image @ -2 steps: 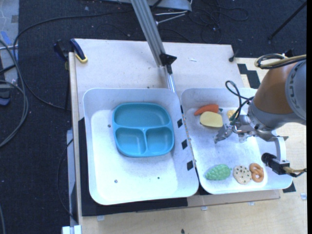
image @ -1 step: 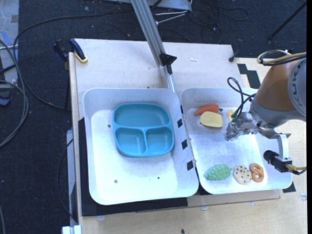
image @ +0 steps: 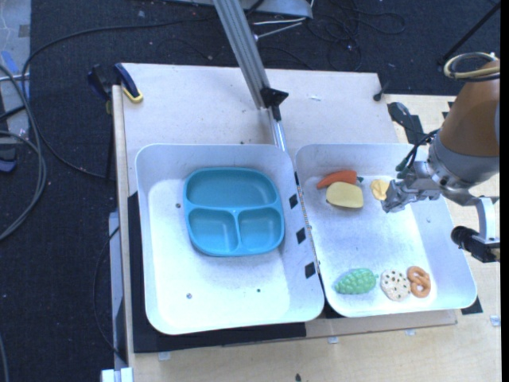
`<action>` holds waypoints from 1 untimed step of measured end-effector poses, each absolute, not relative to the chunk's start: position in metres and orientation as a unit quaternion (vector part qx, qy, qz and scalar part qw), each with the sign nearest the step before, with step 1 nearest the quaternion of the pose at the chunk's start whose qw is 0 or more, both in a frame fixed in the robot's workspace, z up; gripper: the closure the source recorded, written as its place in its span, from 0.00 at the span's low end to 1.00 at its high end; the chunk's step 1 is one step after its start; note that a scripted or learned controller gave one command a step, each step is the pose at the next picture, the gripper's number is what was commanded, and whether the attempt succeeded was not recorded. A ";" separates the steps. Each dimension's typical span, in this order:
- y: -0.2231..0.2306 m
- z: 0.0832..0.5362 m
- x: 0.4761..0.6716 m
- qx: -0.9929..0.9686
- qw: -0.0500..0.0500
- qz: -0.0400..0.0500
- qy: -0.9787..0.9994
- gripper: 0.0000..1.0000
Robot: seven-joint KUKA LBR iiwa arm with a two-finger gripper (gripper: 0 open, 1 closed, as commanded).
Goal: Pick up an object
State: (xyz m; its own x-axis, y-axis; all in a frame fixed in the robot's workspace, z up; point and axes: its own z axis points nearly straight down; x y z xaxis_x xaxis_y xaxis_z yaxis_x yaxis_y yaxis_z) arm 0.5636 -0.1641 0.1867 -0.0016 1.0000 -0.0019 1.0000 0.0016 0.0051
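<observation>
The right bin holds several toy foods. An orange-red carrot-like piece lies at the back, touching a yellow rounded piece. A small yellow piece sits just right of them. Along the front lie a green bumpy piece, a speckled cookie and a pretzel. My gripper hangs over the back right of this bin, right beside the small yellow piece, and nothing can be seen held in it.
The left bin carries a blue divided tray. A metal pole slants in from the top toward the gap between the bins. Black clips sit along the divide. The arm's orange band is at the right.
</observation>
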 end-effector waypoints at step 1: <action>-0.164 0.240 0.565 0.706 0.002 0.001 0.708 1.00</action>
State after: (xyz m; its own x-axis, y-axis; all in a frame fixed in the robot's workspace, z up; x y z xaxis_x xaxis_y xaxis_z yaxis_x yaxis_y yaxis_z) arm 0.5648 -0.1643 0.2399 -0.0027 1.0000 -0.0018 1.0000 0.0027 0.0053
